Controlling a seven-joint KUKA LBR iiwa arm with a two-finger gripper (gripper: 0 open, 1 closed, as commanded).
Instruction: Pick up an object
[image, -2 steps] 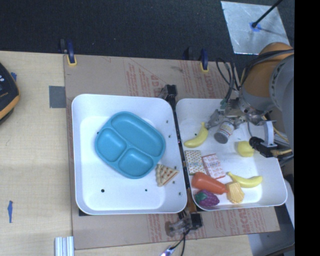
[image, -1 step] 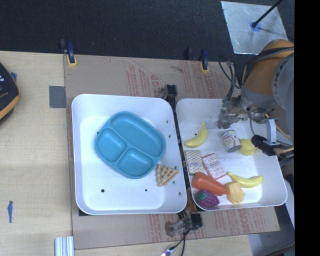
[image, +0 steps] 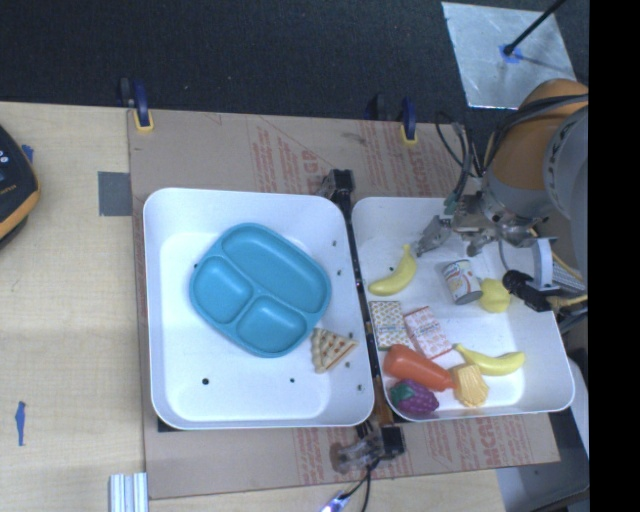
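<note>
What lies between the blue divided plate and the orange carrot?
In the camera view, between the blue plate and carrot lie a waffle-patterned wedge and both bins' adjoining rims.

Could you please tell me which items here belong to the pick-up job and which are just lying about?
Job: hand; right bin toys: banana, can, carrot, corn.
Lying about: blue plate, waffle piece, clamps.

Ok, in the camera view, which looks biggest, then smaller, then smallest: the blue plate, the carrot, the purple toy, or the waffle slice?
1. Blue plate, by far the biggest.
2. Carrot.
3. Waffle slice and purple toy look about alike, so I won't rank them.
</note>
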